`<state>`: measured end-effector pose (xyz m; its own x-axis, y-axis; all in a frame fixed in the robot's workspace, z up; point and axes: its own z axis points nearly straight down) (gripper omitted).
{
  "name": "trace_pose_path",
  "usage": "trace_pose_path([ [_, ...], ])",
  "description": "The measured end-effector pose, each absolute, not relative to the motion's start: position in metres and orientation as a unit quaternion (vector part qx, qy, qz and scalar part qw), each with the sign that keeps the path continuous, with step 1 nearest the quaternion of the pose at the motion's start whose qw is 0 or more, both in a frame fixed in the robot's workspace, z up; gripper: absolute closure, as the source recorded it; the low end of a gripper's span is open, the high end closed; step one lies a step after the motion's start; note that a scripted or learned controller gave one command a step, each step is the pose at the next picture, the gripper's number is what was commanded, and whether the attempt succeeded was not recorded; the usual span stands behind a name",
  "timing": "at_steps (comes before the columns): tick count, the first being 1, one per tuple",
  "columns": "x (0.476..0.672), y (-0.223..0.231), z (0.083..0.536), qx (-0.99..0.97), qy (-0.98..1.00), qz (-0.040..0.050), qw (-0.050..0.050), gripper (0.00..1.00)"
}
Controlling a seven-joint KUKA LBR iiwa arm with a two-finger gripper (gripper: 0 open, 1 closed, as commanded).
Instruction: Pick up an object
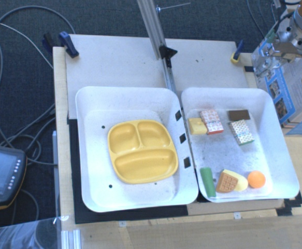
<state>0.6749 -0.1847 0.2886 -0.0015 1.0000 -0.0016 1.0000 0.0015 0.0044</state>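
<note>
I am at the very start: nothing is picked yet, and my end effector (296,35) sits at the far right, beyond the corner of the right bin (275,118) and well apart from everything in it. I cannot tell from this view what state it is in, since the wrist is cut off at the picture's edge.

The candidates all lie in the right bin. At its far side a yellow block (196,126) touches a red-and-white box (212,122); just right of them a brown block (238,115) sits at the far end of a green-patterned box (242,132). At the near side a green cylinder (207,181) lies along the left wall, next to it a waffle-like toy (226,182) resting against a yellow piece (240,182), and right of those an orange ball (256,179). The left bin (88,139) holds a yellow divided plate (142,151).

My judgement is that the next move calls for swinging left and nearer over the right bin and then descending on one item. The orange ball stands free of its neighbours, so it looks the cleanest target; the touching pairs risk a pinch on two things at once.
</note>
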Motion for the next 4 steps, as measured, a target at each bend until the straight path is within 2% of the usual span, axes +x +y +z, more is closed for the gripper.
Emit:
trace_pose_path([
  [1,0.651,-0.132,0.291,0.705,0.709,0.0001,-0.001,1.00],
  [2,0.625,-0.085,0.271,0.705,0.709,-0.0008,-0.003,1.00],
  [3,0.610,-0.039,0.258,0.705,0.709,-0.0004,-0.003,1.00],
  [4,0.582,0.004,0.242,0.705,0.709,-0.0011,-0.003,1.00],
])
